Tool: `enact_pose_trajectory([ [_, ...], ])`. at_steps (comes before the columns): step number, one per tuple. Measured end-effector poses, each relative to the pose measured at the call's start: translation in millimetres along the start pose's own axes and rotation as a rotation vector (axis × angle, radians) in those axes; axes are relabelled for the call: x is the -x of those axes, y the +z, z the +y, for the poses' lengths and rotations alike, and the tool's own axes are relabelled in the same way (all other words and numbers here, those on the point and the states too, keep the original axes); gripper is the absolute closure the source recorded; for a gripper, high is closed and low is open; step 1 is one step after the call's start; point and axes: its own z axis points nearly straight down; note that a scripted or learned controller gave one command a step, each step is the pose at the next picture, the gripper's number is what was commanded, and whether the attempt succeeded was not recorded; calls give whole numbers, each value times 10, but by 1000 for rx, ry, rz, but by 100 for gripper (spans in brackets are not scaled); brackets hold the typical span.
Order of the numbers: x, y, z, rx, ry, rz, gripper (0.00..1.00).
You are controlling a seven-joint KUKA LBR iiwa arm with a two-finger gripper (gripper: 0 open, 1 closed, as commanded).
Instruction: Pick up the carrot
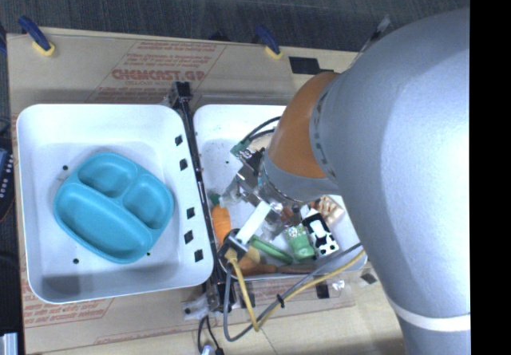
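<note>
Looming grey arm [399, 154] hides much of the right white plastic bin [219, 126]. Its end effector [239, 238] hangs low; grip state unreadable. Just left lies the stubby orange carrot [220, 222], beside the bin wall: approach centred, clearing neighbouring toys.

orange carrot [221, 222] lying by right bin's left wall.

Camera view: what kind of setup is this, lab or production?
Probably a lab test bench for robot picking. Two white bins sit on a board held by blue clamps, with loose cables at the front. The contents are toys: a carrot among small items, a blue divided plate.
</note>
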Motion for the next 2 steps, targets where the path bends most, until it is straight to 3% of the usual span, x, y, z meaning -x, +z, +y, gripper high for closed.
enact_pose_trajectory([
  [1, -205, -1, -87, 0, 14, 2, 0],
  [2, -204, -2, -86, 0, 14, 2, 0],
])
